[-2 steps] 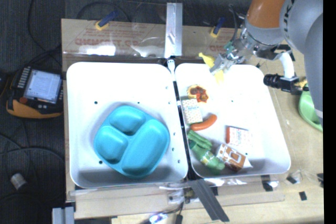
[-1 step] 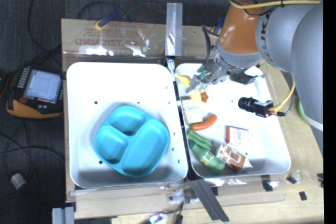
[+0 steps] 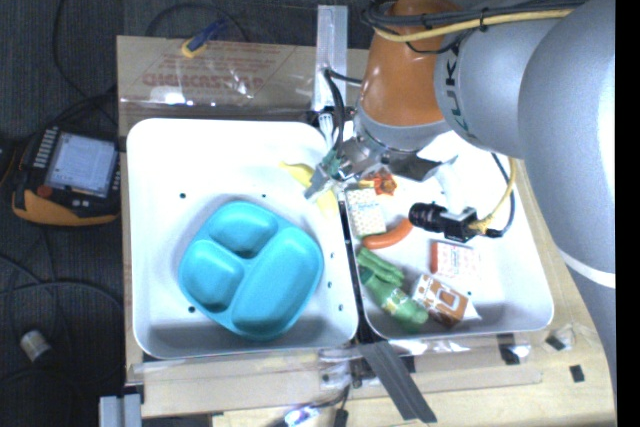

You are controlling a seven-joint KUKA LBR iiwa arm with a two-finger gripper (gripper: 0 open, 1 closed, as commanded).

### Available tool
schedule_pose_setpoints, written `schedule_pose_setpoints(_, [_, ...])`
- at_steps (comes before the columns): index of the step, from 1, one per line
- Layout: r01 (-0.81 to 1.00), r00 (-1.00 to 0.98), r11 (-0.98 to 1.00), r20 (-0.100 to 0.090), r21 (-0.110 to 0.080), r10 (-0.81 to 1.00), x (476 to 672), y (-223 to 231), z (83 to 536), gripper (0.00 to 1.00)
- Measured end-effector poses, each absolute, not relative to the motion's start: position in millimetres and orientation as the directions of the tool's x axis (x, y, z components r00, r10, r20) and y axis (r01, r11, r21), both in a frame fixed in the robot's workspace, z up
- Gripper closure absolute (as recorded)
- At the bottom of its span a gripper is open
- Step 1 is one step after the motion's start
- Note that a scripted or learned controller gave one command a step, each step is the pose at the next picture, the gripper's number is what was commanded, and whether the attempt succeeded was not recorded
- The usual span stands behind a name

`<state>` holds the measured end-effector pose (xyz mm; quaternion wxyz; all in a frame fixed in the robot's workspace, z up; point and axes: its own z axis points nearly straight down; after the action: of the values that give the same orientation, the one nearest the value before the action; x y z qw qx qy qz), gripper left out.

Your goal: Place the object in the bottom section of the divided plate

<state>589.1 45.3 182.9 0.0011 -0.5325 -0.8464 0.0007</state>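
Claw (image 3: 328,172) hangs low over the upper right corner of the left bin (image 3: 150,215), close to the wall that divides the 2 bins. Whether the claw is spread or pressed together cannot be told from this view, and a grasp cannot be confirmed.

At the far left, off the tabletop (image 3: 135,50), lies a handheld unit (image 3: 70,170) with a lit screen. A clear plastic bag (image 3: 225,75) with red print lies on the tabletop behind the left bin.

The blue divided plate (image 3: 250,265) sits in the lower middle of the left bin. It has 3 sections: 2 smaller ones toward the upper left and 1 larger one toward the lower right.

The yellow object (image 3: 297,174) lies in the left bin above and to the right of the plate, apart from it. Its long axis runs from upper left to lower right. The tapered end points to the upper left. The other end is hidden under the claw.

The right bin (image 3: 520,285) holds a patterned white card (image 3: 365,211), an orange sausage-shaped piece (image 3: 386,235), green pieces (image 3: 380,272) and 2 small printed boxes (image 3: 456,261).
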Motion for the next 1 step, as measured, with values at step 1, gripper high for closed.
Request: schedule_pose_setpoints(1, [0.919, -0.394, 0.394, -0.001, -0.002, 0.919, 648.3, 74.5, 201.4, 1.0])
